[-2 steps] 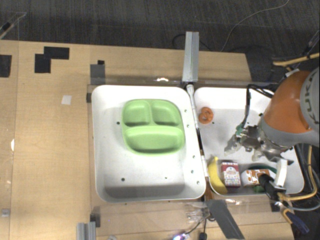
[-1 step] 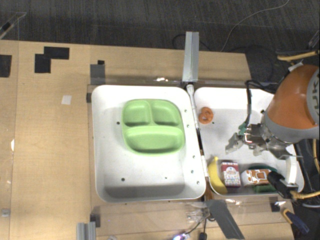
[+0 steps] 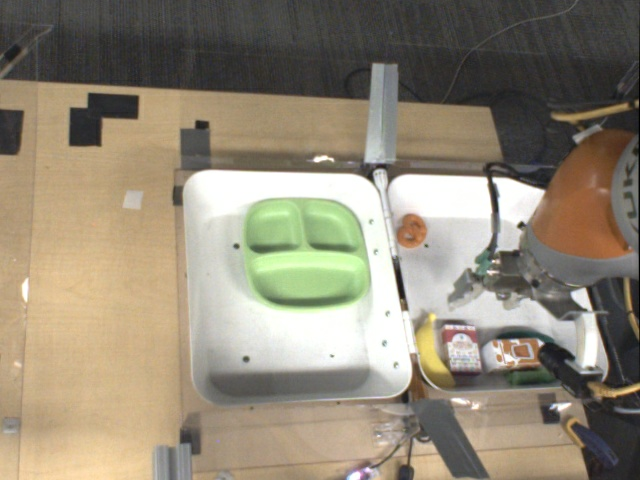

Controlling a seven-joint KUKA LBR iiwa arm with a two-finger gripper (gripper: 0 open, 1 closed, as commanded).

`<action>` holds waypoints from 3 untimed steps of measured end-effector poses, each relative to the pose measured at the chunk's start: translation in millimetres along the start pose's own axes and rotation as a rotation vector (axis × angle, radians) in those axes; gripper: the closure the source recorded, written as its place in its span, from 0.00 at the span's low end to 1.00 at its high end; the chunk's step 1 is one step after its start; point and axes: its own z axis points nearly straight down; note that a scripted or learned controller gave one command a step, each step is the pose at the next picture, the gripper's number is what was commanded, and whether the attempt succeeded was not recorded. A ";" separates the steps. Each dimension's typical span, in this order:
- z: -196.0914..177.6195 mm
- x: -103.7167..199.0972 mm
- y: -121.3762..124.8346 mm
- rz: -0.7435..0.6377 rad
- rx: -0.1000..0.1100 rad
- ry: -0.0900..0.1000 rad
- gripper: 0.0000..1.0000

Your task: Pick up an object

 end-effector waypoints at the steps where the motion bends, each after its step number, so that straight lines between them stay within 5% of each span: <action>1: 25.5 -8.4 -0.7 -0.006 0.002 0.000 0.00; 3: 71.4 -8.8 -0.7 -0.158 0.001 0.001 0.00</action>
